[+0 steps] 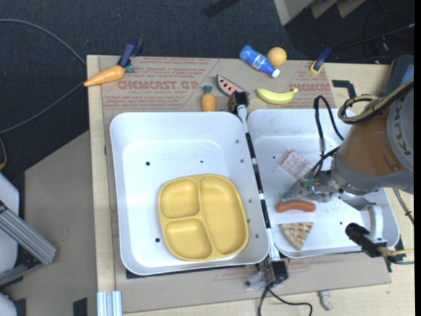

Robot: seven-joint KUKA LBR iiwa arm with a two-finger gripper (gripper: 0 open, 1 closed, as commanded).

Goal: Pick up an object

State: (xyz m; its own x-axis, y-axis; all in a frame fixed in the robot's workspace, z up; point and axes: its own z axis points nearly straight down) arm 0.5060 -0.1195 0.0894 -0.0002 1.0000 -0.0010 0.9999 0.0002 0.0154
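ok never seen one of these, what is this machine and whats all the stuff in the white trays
It is a robot arm, grey with an orange band, reaching in from the right. One camera fixed above the bench looks down at a slant. The gripper, its two-finger hand, hangs low in the right bin, just above a toy hot dog. I cannot tell whether it grips anything. That bin also holds a waffle slice and a small pinkish packet. The left bin holds a yellow divided plate. On the cardboard behind lie a carrot, a banana and a blue bottle.
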